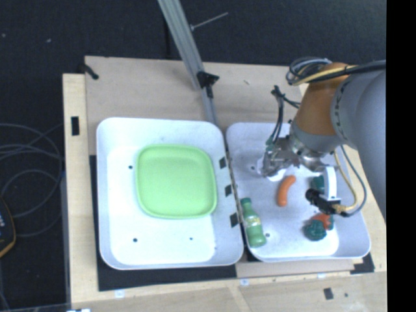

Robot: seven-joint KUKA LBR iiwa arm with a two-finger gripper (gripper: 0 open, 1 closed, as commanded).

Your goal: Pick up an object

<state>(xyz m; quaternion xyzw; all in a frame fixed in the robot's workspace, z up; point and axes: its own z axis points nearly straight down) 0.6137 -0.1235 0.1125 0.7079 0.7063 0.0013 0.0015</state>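
I'm reaching in from the right over the right bin (354, 242), my grey arm (364, 109) and its orange band (318, 109) hanging above the bin's upper half. My gripper (276, 164) sits low near the bin's floor, up toward the back left of that bin. Whether my jaws are parted or clenched, I cannot tell from up here; the wrist and cables crowd the spot, and I see nothing between them.

Just below and right of the gripper lies an orange sausage-shaped object (285, 190), tilted, close to the jaws but apart from them. Down along the bin's left wall lies a green bottle (252, 223) with a yellowish label, its cap pointing toward the back. Over at the lower right rests a teal and orange object (317, 227), close under the black piece hanging from my wrist.

Across the divide, the left bin (117, 239) holds a light green square plate (175, 181), lying flat in its middle. Both bins sit side by side on the pale worktop (130, 83), with a grey pole (185, 38) slanting in from the top.
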